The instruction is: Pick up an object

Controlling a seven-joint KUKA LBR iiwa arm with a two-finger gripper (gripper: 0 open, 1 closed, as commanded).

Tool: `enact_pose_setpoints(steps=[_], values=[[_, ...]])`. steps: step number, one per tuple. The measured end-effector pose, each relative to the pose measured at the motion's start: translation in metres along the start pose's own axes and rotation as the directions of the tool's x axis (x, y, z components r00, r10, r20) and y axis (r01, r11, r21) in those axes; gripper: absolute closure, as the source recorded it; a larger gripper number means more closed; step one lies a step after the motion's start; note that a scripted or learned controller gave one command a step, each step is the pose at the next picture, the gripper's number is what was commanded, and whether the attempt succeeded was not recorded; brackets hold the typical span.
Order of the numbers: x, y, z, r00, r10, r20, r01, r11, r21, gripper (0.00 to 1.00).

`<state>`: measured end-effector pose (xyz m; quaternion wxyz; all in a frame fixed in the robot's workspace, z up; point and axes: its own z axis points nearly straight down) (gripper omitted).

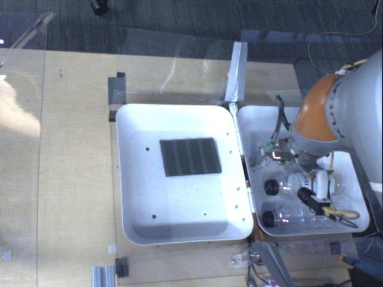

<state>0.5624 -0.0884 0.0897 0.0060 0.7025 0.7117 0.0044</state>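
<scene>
My gripper (274,154) hangs low over the right bin (257,121), near its left wall, below the orange-banded wrist (316,115). Just in front of it lies a clear plastic bottle with a black cap (271,187). A second clear bottle with a black cap (268,218) lies along the bin's front wall. I see nothing held in the gripper. A clear, greenish-tinted object (336,184) is partly hidden beside the wrist at the right.
The left bin (137,178) holds a dark ribbed rectangular pad (190,156) near its middle. A metal divider post (236,70) stands behind the gap between the bins. Pale wooden bench spreads to the left.
</scene>
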Motion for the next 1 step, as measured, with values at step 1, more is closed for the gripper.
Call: enact_pose_setpoints(steps=[1], values=[[-0.0333, -0.0599, -0.0022, 0.987, -0.164, 0.004, 0.164, 0.986, -0.011, 0.0]])
